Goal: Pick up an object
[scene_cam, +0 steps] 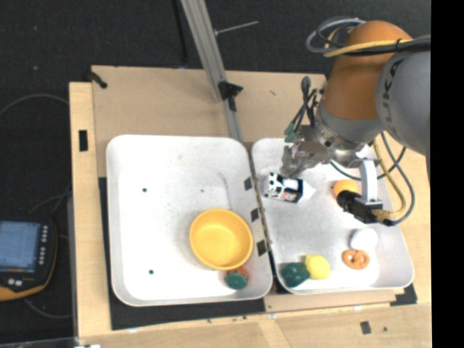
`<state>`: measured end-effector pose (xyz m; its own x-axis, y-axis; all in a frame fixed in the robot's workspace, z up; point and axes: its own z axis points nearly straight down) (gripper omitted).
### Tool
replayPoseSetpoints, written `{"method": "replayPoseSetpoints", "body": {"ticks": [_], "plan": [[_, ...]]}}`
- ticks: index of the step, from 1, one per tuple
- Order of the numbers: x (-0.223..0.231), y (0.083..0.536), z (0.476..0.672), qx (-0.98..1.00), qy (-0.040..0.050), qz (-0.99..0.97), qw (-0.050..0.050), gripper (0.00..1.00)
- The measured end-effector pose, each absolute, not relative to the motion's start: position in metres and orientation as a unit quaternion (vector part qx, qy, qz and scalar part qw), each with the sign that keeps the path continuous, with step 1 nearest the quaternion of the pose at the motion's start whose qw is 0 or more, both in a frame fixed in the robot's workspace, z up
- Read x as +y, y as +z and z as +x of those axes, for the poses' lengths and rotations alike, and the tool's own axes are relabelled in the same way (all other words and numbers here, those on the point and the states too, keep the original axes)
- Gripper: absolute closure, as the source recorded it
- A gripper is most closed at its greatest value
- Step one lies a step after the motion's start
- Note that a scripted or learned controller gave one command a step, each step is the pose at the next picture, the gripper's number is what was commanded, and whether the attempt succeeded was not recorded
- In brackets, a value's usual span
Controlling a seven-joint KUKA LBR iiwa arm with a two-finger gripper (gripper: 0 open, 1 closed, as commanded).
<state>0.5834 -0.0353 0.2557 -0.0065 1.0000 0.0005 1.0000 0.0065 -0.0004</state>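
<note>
My gripper (291,167) hangs over the upper left part of the right bin (395,281), on the grey arm with its orange band. Just below its tip lies a small black-and-white object (283,188), near the bin's left wall. The tip is close to or touching that object; I cannot tell which. The same bin holds an orange piece (344,188), a white ball (364,236), an orange ring (355,259), a yellow object (317,267) and a dark green object (294,272).
The left bin (145,165) holds a yellow bowl (221,238) and a small green-and-red object (236,278) at its front edge. A metal pole (210,49) slants up from between the bins. Cables and a black fitting (360,207) hang from the arm.
</note>
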Motion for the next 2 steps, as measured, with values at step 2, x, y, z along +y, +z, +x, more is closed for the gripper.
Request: {"method": "replayPoseSetpoints", "body": {"ticks": [2], "plan": [[0.074,0.251,0.591,-0.710,-0.0013,-0.704,0.000,1.00]]}}
